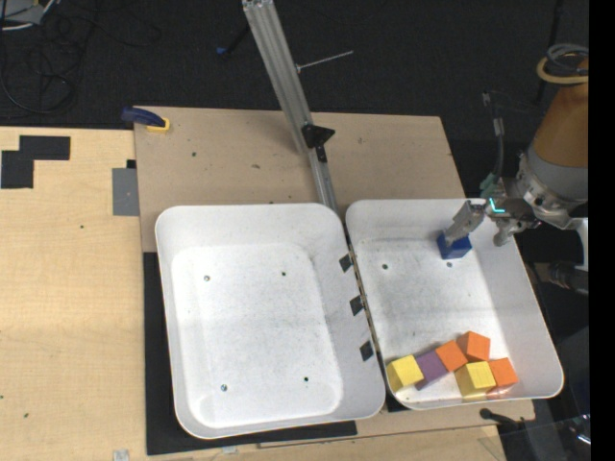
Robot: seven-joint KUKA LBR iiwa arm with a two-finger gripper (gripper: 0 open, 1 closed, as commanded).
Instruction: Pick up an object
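At the 9 o'clock side lies the pale wooden bench, with a small blue-and-yellow clamp toward 11 o'clock at the corner of the raised board. Next comes the left bin, shallow and white, showing a bare floor with a few dark dots. From 12 o'clock a grey metal rail slants down to the seam between the bins, where three small black clips sit along the shared edge. The right bin holds the objects: toward 5 o'clock a tight cluster in its near corner, with a yellow block touching a purple block, an orange block beside them, another orange block above a second yellow block, and an orange block at the far end. Well apart from that cluster, toward 2 o'clock, a blue block sits near the bin's far wall. The gripper reaches in from 3 o'clock below the arm's orange band; one grey finger slants down to the blue block's top, the other stands clear to its right, so the fingers are spread apart and clamp nothing.
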